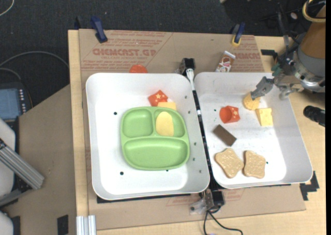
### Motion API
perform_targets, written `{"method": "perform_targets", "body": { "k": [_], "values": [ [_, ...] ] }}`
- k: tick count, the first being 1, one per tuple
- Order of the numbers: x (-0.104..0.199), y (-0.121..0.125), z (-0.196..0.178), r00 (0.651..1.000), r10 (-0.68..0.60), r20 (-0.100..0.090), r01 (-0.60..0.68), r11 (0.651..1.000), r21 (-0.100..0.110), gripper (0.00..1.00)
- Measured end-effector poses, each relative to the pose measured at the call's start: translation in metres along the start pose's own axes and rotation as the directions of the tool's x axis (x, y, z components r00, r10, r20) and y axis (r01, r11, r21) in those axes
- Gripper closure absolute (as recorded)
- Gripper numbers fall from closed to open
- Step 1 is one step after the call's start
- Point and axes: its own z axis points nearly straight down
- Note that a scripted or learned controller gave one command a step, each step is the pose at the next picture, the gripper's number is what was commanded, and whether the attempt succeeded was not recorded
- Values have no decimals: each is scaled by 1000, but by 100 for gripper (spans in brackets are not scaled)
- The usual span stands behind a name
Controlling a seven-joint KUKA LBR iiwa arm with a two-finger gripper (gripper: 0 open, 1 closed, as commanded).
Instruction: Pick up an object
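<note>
- Landmark: right bin (pixel 289 172), set on the worktop (pixel 77 125) beside the left bin (pixel 98 125).
- Tool (pixel 257 93): seen over the right bin's far part, just above a round yellow piece (pixel 251 103); how far open cannot be told; nothing is seen held.
- Also in the right bin: yellow block (pixel 265 117), red piece (pixel 229 114), brown bar (pixel 225 135), two biscuits (pixel 241 163).

glossy white plastic bins (pixel 103 172) (smooth), a matt green plastic tray (pixel 153 152), on brown cardboard (pixel 124 50).
</note>
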Motion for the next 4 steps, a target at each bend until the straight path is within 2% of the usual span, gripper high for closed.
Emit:
{"method": "perform_targets", "body": {
  "k": [1, 2, 3, 4],
  "values": [
    [83, -51, 50, 1000, -6, -5, 6, 1000, 9, 0],
    [84, 9, 105, 1000, -3, 1, 3, 1000, -4, 0],
    [94, -50, 102, 1000, 2, -2, -2, 1000, 7, 0],
    [92, -14, 102, 1000, -1, 2, 1, 1000, -5, 0]
  ]
}}
